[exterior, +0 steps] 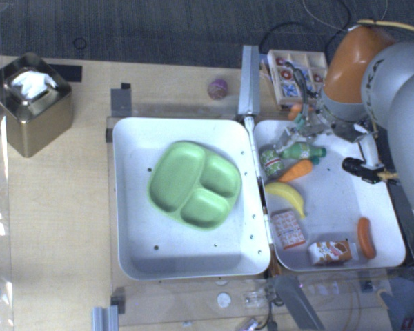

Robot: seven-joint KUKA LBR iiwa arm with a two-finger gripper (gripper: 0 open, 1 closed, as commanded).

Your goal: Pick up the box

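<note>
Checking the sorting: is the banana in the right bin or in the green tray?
In the right bin. The banana lies on its white floor near the left wall, below the carrot; the green tray sits in the left bin.

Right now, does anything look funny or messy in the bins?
Nothing is spilled or broken. The green divided plate sits tilted in the left bin, and the toy food is bunched along the right bin's left side.

1. Green divided plate (195,183), mid left bin (134,254).
2. Right bin (386,254): carrot (296,172) & banana (288,196) nr left wall; sausage (365,237) nr right front corner.
3. Tissue holder (32,113), worktop's far left corner.
4. Purple ball (218,88) behind left bin.
</note>
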